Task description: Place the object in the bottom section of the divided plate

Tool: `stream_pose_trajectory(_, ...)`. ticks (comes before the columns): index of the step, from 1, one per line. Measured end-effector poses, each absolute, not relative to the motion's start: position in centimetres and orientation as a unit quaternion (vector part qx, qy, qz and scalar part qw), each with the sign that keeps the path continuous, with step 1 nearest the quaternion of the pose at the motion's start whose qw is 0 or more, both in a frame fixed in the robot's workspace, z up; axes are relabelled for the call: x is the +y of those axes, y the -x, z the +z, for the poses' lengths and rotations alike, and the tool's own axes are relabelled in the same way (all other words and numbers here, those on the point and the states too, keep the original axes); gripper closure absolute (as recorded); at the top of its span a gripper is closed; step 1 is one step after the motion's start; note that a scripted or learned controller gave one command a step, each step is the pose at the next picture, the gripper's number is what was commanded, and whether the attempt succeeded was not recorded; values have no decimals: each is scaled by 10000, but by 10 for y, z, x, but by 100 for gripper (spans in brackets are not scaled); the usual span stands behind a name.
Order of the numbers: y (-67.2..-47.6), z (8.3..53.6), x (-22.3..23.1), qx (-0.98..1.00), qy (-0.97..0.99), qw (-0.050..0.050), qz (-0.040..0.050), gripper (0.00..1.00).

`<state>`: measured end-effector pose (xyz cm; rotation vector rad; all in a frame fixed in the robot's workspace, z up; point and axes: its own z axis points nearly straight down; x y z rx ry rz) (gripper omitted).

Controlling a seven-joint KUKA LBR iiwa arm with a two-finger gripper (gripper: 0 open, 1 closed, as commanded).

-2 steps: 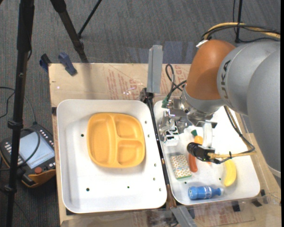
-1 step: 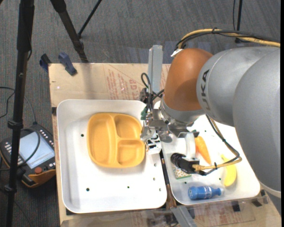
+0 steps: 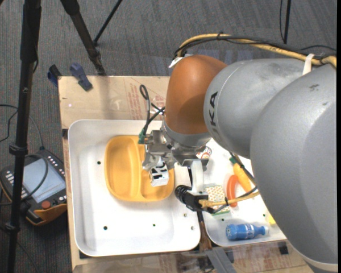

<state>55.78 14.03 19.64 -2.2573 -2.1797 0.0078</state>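
Gripper [image 3: 159, 172] at frame centre, hanging over the right-hand part of the yellow divided plate [image 3: 122, 166], which lies in the left white bin [image 3: 91, 232]. Fingers hidden under the wrist and a small white-and-black fitting; open or closed, impossible to tell. No object visibly held. Candidates for the task's thing in the right bin [image 3: 216, 235] at lower right: blue bottle [image 3: 245, 231], orange carrot-like piece [image 3: 238, 186], a speckled item [image 3: 215, 194] partly hidden by cable.

Risks, judged: possibly an empty grasp, so nothing to release; or a drop into the wrong section, given a position near the plate's divider.

Blue bottle lying on its side, long axis left-right across the frame, cap end apparently rightward. Carrot running upper left to lower right.
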Motion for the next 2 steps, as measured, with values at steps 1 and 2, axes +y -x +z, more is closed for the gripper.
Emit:
stream_pose_trajectory(1,-620,218,198,-6744,7384,9,27,100)
stream_pose_trajectory(2,-620,218,198,-6747,7380,9,27,0)
